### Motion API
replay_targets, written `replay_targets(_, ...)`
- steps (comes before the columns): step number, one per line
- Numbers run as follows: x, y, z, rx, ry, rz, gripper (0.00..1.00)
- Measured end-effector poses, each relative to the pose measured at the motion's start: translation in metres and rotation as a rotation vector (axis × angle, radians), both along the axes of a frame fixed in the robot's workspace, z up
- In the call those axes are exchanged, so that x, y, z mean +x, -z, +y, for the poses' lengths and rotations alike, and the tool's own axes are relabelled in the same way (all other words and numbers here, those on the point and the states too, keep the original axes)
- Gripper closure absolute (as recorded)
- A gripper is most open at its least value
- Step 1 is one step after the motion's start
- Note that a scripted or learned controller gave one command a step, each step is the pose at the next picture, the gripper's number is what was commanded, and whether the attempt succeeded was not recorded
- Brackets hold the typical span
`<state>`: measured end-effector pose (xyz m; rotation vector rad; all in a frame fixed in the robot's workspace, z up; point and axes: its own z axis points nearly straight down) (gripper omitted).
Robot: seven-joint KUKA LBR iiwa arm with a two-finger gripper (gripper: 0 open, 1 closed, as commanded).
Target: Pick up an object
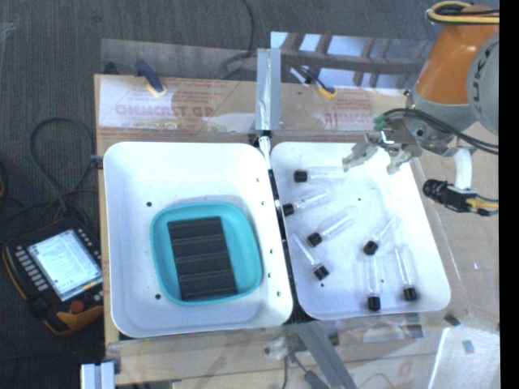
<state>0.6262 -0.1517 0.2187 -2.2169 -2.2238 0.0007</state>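
Observation:
Several clear tubes with black caps lie scattered in the right white bin (pixel 434 254). One tube (pixel 315 173) lies at the bin's back left and another tube (pixel 329 228) near its middle. A third tube (pixel 404 272) rests at the front right. My gripper (pixel 378 159) hangs over the bin's back right corner, below the orange band of the arm (pixel 454 55). It is open, its two fingers spread apart with nothing between them. It sits to the right of the back-left tube and touches no tube.
The left white bin (pixel 130 177) holds a teal tray (pixel 166 217) with a black ribbed block (pixel 200 256) in it. A metal post (pixel 268 87) stands behind the seam between the bins. A handheld pendant (pixel 53 270) lies on the floor at left.

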Motion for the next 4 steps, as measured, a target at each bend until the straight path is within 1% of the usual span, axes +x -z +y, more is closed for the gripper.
replay_targets(1, -0.014, 0.124, -0.036, -0.001, -0.071, -0.003, 0.0)
replay_targets(2, -0.064, 0.127, -0.054, -0.005, -0.062, -0.015, 0.0)
replay_targets(3, 0.042, 0.128, -0.064, 0.015, -0.203, 0.02, 0.0)
replay_targets(4, 0.012, 0.129, 0.005, -0.005, -0.3, -0.012, 0.0)
